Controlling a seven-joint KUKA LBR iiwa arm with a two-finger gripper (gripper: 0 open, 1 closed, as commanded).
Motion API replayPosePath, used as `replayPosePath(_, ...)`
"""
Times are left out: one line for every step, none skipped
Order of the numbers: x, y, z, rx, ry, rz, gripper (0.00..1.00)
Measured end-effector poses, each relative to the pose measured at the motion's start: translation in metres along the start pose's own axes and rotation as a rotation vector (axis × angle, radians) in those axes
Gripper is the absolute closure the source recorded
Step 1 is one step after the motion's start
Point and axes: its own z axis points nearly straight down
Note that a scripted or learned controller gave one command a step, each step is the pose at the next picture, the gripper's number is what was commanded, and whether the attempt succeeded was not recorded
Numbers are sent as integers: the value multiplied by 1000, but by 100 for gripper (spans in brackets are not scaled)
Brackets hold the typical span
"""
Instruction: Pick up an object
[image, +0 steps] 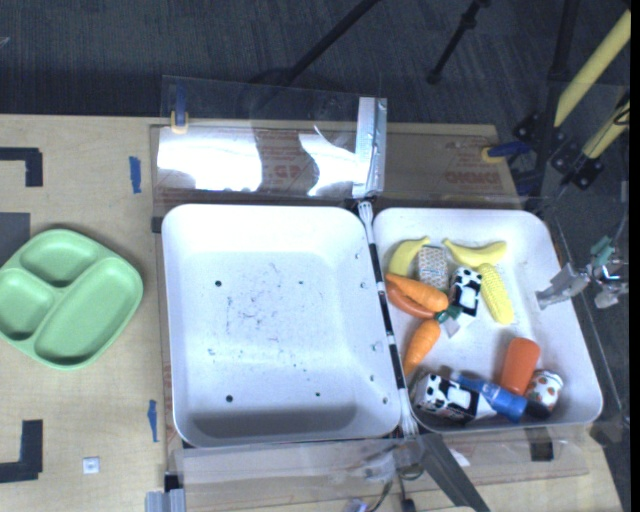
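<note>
In the right bin (560, 245), toys lay tightly clustered, so the gripper (585, 283) at its right rim, finger state indiscernible, risked a glancing grasp on the overlapping carrots (417, 295).

On the wooden desk (80, 420), two shallow white plastic bins sit side by side, touching. The left bin (190, 240) is bare inside. The right bin (575, 390) holds a yellow plastic banana (476, 252) at the back, two orange toy carrots (418, 296) near its left wall, and an orange cylinder (518, 364) toward the front. A green three-compartment plate (68, 297) lies well apart, left of both bins.
</note>
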Motion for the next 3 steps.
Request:
replayPosePath(-11, 57, 71, 1, 1, -29, 0)
replayPosePath(-5, 94, 154, -16, -5, -63, 0)
replayPosePath(-19, 158, 187, -3, 15, -144, 0)
